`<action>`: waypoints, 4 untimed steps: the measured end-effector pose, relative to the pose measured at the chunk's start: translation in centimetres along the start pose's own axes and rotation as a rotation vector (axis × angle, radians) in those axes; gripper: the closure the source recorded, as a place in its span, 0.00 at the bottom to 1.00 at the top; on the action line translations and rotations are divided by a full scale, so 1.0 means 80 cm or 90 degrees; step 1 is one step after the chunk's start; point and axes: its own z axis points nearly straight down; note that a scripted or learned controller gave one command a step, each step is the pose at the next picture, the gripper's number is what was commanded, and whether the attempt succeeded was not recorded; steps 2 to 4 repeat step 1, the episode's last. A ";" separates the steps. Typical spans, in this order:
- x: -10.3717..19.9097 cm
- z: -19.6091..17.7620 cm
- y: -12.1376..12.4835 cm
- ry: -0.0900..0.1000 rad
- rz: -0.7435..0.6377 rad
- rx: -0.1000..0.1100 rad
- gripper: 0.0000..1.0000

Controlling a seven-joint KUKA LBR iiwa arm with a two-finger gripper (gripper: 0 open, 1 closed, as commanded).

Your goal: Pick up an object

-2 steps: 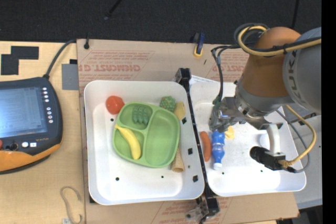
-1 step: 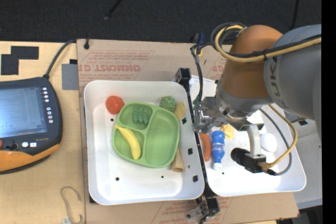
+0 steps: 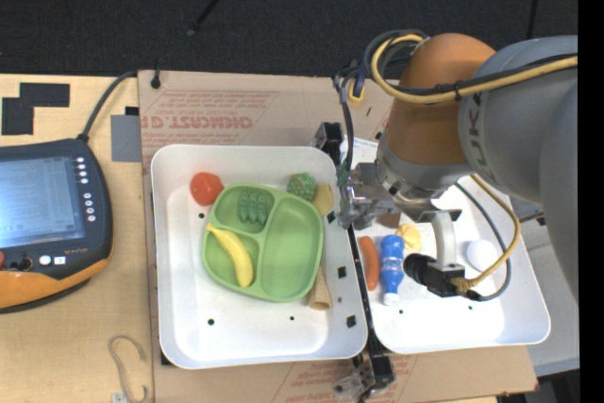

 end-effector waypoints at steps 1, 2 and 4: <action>0.001 -0.008 -0.007 0.000 0.000 0.000 1.00; 0.001 -0.008 -0.007 0.000 0.000 0.000 1.00; 0.001 -0.008 -0.007 0.000 0.000 0.000 1.00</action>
